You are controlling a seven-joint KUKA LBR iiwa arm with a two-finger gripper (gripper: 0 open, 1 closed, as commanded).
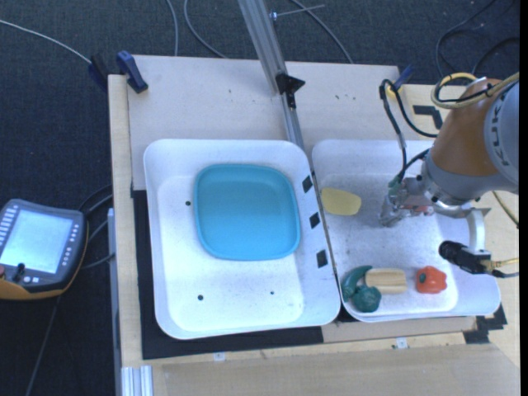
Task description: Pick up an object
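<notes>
In the right bin (363, 246) lie a pale yellow flat piece (341, 201) near the left wall, a green object (361, 290), a tan block (386, 280) and a red pepper-like object (430, 280) along the front wall. My gripper (398, 210) hangs low over the middle of the right bin, to the right of the yellow piece and apart from it. Nothing shows between its fingers. The arm's orange band (462, 134) and grey wrist cover the bin's back right part.
The left bin (173, 287) holds a blue square plate (247, 211). A metal rail (268, 48) runs down between the bins. Cables lie on the dark floor behind the bench, and a teach pendant (37, 242) sits at the left.
</notes>
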